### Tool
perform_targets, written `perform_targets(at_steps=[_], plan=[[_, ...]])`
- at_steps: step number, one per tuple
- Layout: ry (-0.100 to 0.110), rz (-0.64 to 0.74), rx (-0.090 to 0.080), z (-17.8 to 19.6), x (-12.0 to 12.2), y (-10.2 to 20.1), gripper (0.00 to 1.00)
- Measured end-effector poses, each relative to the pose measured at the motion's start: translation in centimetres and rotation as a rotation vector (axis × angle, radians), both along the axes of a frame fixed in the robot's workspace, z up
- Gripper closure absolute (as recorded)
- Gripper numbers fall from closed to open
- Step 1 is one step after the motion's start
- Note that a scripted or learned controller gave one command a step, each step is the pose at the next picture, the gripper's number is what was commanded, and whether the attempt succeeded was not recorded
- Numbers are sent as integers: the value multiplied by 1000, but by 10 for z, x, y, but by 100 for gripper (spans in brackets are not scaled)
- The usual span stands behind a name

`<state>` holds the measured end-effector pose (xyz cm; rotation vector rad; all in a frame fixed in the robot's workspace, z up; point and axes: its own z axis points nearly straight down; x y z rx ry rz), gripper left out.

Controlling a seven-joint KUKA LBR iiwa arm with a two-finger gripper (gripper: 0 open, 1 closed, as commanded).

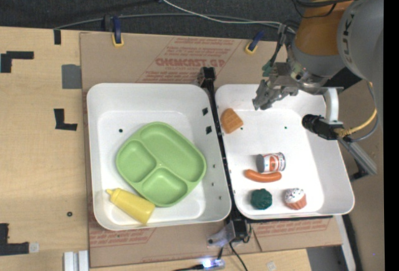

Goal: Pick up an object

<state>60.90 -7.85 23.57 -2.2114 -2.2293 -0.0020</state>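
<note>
The right white bin (324,201) holds five small things: an orange-brown bread-like wedge (232,120) lies at its far left, close to the wall shared with the left bin. Nearer, a small red-and-white labelled can (271,162) lies on its side, with a slim orange-red sausage-shaped piece (262,176) just beside it. Nearest sit a dark green rounded lump (261,199) and, to its right, a white-topped red cupcake-like toy (294,199).

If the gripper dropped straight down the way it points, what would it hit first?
Probably bare floor of the right bin. The gripper points down and slightly left over the bin's upper part; the bread slice lies just left of that line, though depth is hard to judge.
</note>
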Motion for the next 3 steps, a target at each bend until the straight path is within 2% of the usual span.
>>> perform_targets(at_steps=[1,3], plan=[[1,-2,-1,-1,-2,55,100],[2,-2,-2,-22,14,171,100]])
